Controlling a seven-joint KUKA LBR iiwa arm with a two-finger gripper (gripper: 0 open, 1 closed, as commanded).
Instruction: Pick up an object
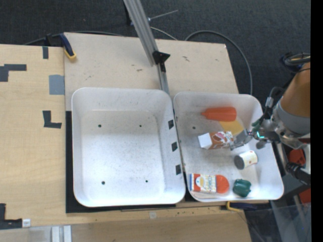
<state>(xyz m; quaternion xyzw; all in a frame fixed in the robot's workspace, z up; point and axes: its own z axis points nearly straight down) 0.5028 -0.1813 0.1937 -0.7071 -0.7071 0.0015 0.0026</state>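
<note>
Two white bins sit side by side on the surface (116,59). The left bin (81,135) has bare speckled floor. The right bin (189,107) holds all the objects: an orange carrot-shaped toy (219,114) at the far side, lying roughly left-right; a small carton (218,139) with a white end and brown-red print around the middle, a yellow piece (237,127) just beside it on its far right; a white cylinder (246,159) lying on its side to the right of center; a flat red-and-white packet (209,184) at the near edge; a dark green lump (241,187) just right of the packet, near the near-right corner.

The arm (295,105) comes in from the right, orange band above grey wrist, over the bin's right rim. The end effector (241,139) reaches left and down into the bin, its tip at the right end of the carton, between the yellow piece and the white cylinder. Cannot tell whether it is spread or pressed together, or whether it pinches anything; the tip is small and blurred. A metal pole (144,26) runs from the far edge down to the gap between the bins.
</note>
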